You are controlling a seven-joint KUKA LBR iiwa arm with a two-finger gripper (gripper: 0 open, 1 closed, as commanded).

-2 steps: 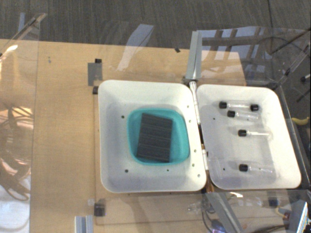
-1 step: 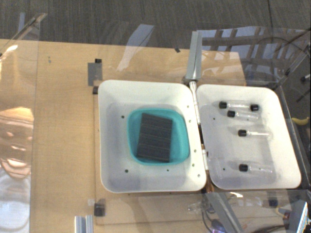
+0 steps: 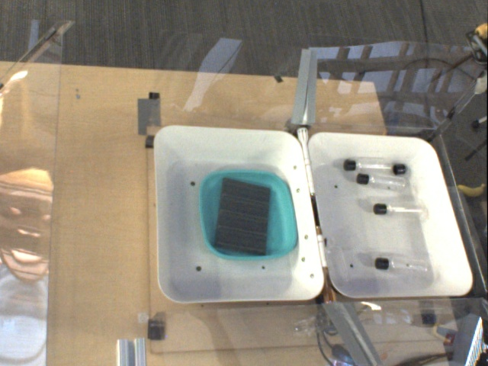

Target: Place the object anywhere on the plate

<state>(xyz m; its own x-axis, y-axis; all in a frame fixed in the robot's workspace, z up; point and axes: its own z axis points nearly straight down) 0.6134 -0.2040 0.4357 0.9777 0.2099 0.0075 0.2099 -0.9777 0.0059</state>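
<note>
A dark ribbed block [image 3: 243, 216] already lies inside the teal plate [image 3: 286, 235] in the left bin [image 3: 175, 280]. Four clear tubes [image 3: 385, 209] lie scattered in the right bin [image 3: 450, 273]. I cannot tell the gripper's state. Any further placing should land flat, mid-plate, off the rim.

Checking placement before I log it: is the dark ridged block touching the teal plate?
Touching. The camera view shows the dark ridged block lying flat inside the teal plate, rim visible all around it.
</note>
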